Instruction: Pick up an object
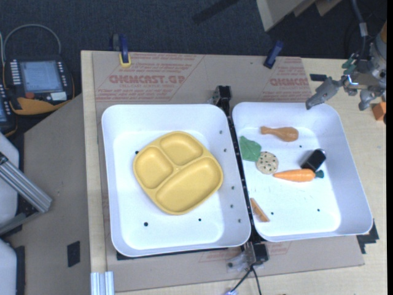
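Two shallow white plastic bins sit side by side on the bench; the right bin [344, 165] serves as the landmark. Inside it, near its far wall, lies a tan toy chicken drumstick [280, 133]. Toward its left wall rests a green leaf-shaped piece [249, 148], with a round speckled cookie [267, 162] just beside it. An orange toy carrot [296, 176] lies around the bin's middle, and a small black cylinder [314, 160] sits tilted just beyond the carrot. A thin orange stick [258, 209] lies near its front left corner. Left of this bin, the other bin [116, 183] holds a yellow three-compartment plate [178, 172]. The grey gripper [325, 93] hovers over the right bin's far right corner, carrying nothing visible; whether it is spread or closed cannot be told.
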`<state>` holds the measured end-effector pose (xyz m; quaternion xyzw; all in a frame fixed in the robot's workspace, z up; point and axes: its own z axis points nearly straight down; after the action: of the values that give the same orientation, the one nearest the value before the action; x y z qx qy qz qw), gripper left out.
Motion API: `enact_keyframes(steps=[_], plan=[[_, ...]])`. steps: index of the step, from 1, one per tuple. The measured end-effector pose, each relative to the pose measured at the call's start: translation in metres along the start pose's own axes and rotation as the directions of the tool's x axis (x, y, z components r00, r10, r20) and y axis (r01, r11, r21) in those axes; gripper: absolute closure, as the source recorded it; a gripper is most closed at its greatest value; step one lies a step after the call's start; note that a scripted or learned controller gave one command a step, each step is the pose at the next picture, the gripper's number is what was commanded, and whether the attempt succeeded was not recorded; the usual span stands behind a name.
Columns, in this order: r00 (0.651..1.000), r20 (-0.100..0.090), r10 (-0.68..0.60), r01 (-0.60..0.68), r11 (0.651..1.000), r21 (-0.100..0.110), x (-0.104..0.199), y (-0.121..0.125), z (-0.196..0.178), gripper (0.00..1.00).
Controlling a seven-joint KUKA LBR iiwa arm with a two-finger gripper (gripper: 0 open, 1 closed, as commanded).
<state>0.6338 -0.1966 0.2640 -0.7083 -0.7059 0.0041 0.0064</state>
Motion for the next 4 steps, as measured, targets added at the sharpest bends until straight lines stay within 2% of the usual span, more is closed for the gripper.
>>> enact_keyframes(steps=[1, 2, 3, 4], plan=[[1.000, 0.003, -0.004, 0.004, 1.000, -0.014, 0.001, 0.002, -0.008, 0.00], [1.000, 0.001, -0.003, 0.003, 1.000, -0.008, -0.001, 0.006, 0.054, 0.00], [1.000, 0.002, -0.003, 0.003, 1.000, -0.010, -0.004, 0.002, 0.098, 0.00], [1.000, -0.006, -0.005, 0.005, 1.000, -0.011, -0.010, 0.003, 0.155, 0.00]])
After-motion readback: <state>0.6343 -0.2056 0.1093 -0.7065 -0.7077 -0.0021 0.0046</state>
